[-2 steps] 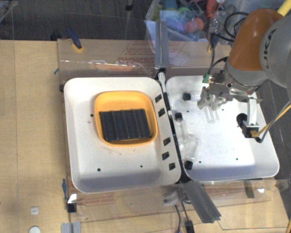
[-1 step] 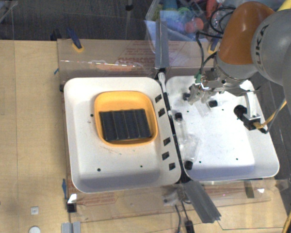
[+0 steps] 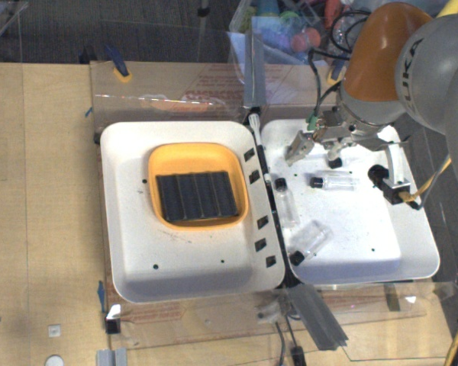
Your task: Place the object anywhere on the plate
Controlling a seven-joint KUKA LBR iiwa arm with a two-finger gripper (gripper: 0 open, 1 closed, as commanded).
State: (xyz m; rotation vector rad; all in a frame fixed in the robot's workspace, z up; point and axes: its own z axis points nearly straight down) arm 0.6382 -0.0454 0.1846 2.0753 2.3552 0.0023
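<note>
While the gripper (image 3: 318, 140) hangs by the right bin's (image 3: 389, 242) far edge, one black ridged block (image 3: 196, 196) lies on the one orange plate (image 3: 195, 155).
The plate sits mid left bin (image 3: 130, 265), well apart from the gripper; its opening cannot be told. One clear vial (image 3: 332, 181) lies just beside it.

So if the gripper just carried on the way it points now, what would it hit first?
The gripper slants down and left over the right bin. Straight on, it would probably meet that bin's bare white floor near the divider, before reaching the orange plate. Depth is hard to judge from this single view.
</note>
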